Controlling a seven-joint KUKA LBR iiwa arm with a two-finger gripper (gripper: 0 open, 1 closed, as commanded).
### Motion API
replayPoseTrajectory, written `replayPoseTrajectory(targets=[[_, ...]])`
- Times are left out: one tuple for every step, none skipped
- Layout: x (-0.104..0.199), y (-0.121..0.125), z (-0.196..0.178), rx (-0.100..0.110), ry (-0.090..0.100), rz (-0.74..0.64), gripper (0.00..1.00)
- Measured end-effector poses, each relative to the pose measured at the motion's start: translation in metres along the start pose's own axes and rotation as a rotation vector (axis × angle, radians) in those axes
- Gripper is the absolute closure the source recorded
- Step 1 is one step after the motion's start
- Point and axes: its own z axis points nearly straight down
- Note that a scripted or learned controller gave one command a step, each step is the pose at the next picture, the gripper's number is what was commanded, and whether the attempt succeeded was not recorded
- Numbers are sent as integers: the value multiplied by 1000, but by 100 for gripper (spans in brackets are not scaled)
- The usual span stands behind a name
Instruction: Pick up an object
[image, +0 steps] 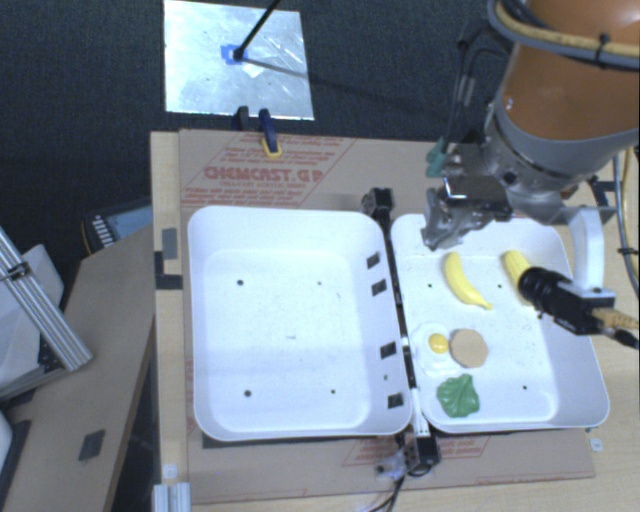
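1. Gripper: the grey two-finger gripper (440, 234) hangs over the far left corner of the right shallow white plastic bin (592, 398), close to the rim that this bin shares with the left shallow white plastic bin (200, 300). Whether it is spread or pressed together cannot be told. Nothing is seen held in it.

2. Objects, all in the right bin:
- The yellow curved plastic banana (466, 279) lies just on the near side of the gripper, apart from it.
- A second yellow rounded piece (514, 264) lies to the right of the banana, its near end hidden.
- The white fried-egg shape with a yellow yolk (436, 345) lies against the left rim and touches the tan round disc (468, 348).
- The green leaf-shaped piece (459, 396) lies near the front rim, just below the disc.

3. Open room: bare floor shows between the banana and the egg, and across the right bin's near right part.

4. Both bins rest on a brown cardboard sheet (300, 170).
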Motion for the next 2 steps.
replayPoseTrajectory(targets=[[20,0,21,-3,1,0,100],[52,0,-72,-15,5,0,100]])
